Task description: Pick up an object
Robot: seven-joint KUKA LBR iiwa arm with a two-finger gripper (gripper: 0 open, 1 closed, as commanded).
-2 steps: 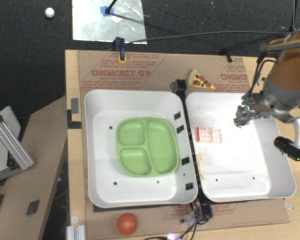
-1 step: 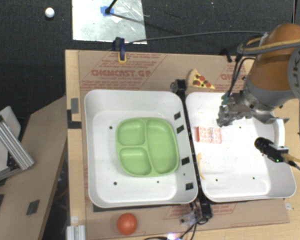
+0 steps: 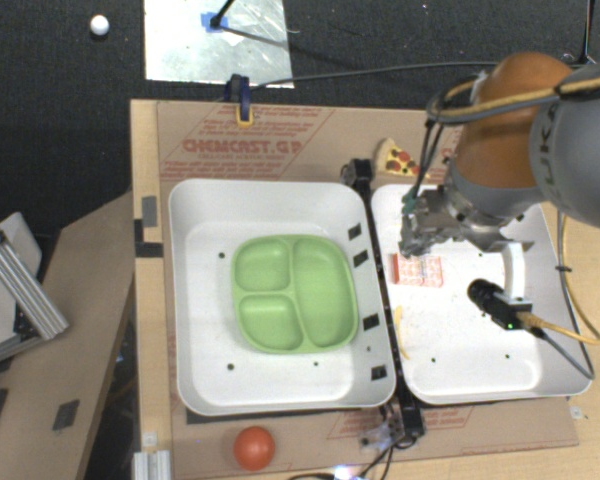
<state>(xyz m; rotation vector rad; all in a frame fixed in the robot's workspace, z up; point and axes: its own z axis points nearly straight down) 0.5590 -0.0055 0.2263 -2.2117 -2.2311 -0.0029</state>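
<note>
Red-white packet (image 3: pixel 420 271), just beside end effector (image 3: pixel 414 244)

Even, bright overhead light; soft shadows, slight glare on white bins (image 3: pixel 280 203), mild blur.

The divided plate (image 3: pixel 295 293) lies centred in the left bin (image 3: pixel 195 268). A card (image 3: pixel 420 271) lies in the right bin (image 3: pixel 480 368), near its left wall. A ball (image 3: pixel 253 447) sits below the left bin, at the frame's bottom.
</note>
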